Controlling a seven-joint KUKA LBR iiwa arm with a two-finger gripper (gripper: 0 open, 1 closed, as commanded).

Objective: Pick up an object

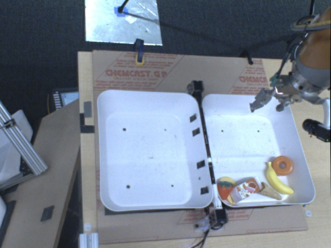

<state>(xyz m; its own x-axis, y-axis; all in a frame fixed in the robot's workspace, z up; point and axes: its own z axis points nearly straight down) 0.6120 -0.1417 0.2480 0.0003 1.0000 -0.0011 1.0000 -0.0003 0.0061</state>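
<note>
Overhead view of the bench with two shallow white bins. The left bin (150,154) sits beside the right bin (243,138), the two meeting at a dark centre seam. The gripper (269,101) hangs above the far rim of the right bin, its two fingers spread apart with nothing between them.

All candidate objects lie in the right bin, clustered along its near wall and well apart from the gripper.

Count, one of each:
- banana (277,180), yellow, curved, lying near the bin's near right corner;
- orange ring (282,165), doughnut-like, touching or just beside the banana's upper end;
- round orange-red fruit (225,187), perhaps a tomato or peach, at the near left corner by the seam;
- red-and-white packet (245,189), lying flat just beside the fruit;
- tan wedge (269,191), cone-like, between the packet and the banana; its identity cannot be told.

Handling, as judged: these look like toy food, so probably light, stiff and not fragile. The banana seems the easiest grasp, taken across its narrow middle with the fingers square to its long axis; smooth plastic may slip if pinched near a tapering end. The ring could be taken across one side of its rim. The packet lies flat and offers little to pinch. The fruit, being round and close to the wall and seam, leaves scant finger room.
</note>
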